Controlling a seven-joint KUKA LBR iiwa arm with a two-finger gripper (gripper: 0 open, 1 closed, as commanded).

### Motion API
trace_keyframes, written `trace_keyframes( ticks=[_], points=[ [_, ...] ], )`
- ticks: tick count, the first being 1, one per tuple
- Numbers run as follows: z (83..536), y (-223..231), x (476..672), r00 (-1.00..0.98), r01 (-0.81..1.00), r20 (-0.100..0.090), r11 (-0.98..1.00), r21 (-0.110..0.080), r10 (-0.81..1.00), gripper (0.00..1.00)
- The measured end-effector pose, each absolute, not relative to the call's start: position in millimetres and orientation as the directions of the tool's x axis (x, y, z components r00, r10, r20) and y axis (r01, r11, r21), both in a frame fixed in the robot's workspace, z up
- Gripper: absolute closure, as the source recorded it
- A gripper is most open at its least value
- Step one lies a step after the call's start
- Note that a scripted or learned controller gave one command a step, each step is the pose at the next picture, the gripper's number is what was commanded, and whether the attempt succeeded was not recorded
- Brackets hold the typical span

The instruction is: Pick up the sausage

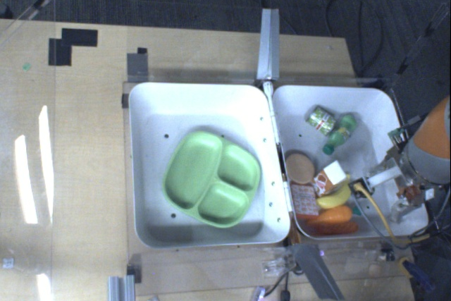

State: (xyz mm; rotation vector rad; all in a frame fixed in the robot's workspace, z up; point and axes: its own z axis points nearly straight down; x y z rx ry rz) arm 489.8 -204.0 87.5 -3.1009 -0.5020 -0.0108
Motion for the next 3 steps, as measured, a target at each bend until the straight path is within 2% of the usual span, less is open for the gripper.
trace_keyframes(
  ticks=[1,2,3],
  points=[
    [87,-205,512.5,0.953,0.304,0.006,-0.953,0.003,0.304,0.00],
    [99,-204,515.5,0.949,0.316,0.011,-0.949,0.006,0.316,1.00],
    [110,-203,517.3,0.945,0.326,0.012,-0.945,0.006,0.326,1.00]
  ],
)
